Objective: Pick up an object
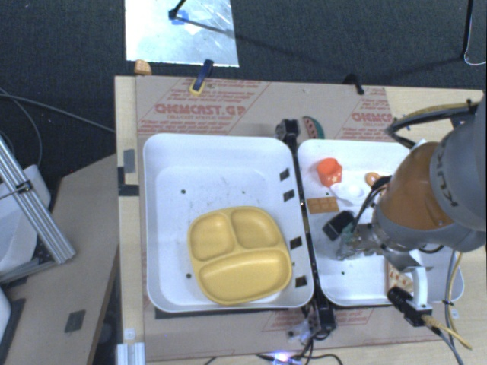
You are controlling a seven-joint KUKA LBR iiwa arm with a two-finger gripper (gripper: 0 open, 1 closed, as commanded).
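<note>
The claw [351,243] was low inside the right bin [358,291], near the divider between the two bins, with the grey arm and its orange band [411,196] bulking over it from the right. Whether its tips were apart or together I could not tell; the metal there was a small dark tangle, and nothing was plainly seen between the tips. Just beside it, up and to the left, lay a small black object [337,224], close enough to look like the target, though contact could not be confirmed. A little further up sat a brown waffle-like piece [322,204], then a white crumpled thing [350,192] and an orange object [329,171] toward the back of that bin.

Across the divider, the left bin [171,204] held a yellow sectioned plate [240,254], well apart from the claw. Both bins rested on the cardboard-covered surface [251,105].

Judging by this, the approach seemed done, but a grasp was not shown and no lift had begun; closing firmly on one item and raising it clear of the bin were left
</note>
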